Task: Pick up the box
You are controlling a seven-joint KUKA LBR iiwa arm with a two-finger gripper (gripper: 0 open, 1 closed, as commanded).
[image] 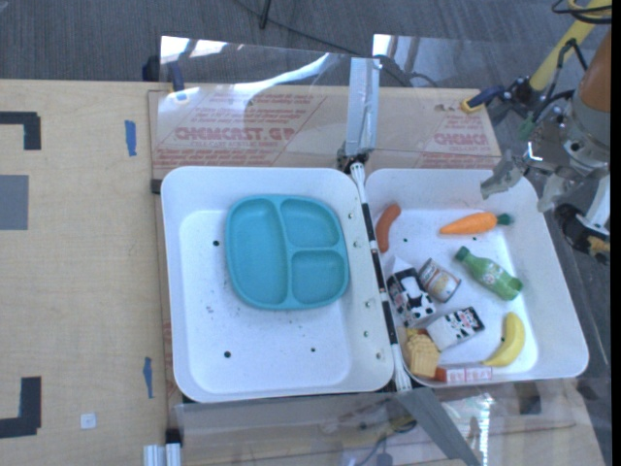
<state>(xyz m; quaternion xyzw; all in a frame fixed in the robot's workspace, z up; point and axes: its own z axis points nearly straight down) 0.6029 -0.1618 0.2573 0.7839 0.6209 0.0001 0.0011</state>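
Note:
Two small boxes lie in the right bin (pixel 563 304). A black-and-white patterned carton (pixel 411 297) rests near the bin's left wall, and a white box with dark print (pixel 457 325) lies just right of it, towards the front. My gripper (pixel 524 185) hangs over the bin's far right corner, well away from both boxes. Its two fingers are spread apart, open, with nothing between them. An orange carrot (pixel 469 224) lies below and left of the gripper.
The right bin also holds a reddish sausage (pixel 386 225), a tin can (pixel 439 281), a green bottle (pixel 489 272), a banana (pixel 509 341), a cracker (pixel 420 352) and a red-and-white bar (pixel 468 374). A teal divided plate (pixel 287 250) sits in the left bin (pixel 194 289).

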